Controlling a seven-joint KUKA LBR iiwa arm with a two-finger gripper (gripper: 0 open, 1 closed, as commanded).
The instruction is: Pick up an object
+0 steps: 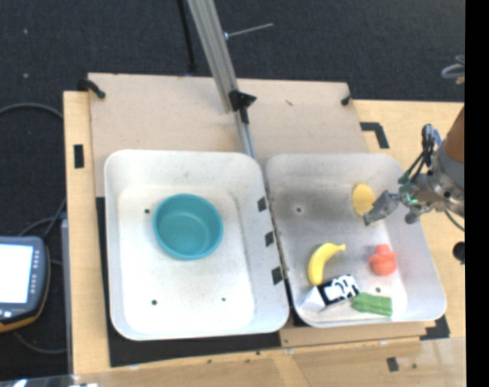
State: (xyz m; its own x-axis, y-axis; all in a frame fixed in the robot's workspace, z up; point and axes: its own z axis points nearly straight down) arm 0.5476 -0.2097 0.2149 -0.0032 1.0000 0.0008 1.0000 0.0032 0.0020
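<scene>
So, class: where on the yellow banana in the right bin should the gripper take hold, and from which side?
Probably from above, across the middle of the banana. It lies flat and curved, narrowest across its body, with bare floor on its left; the black-and-white object crowds its lower end.

The bins look like matt, scuffed white plastic, the teal bowl smooth plastic, the bench bare matt board.
</scene>
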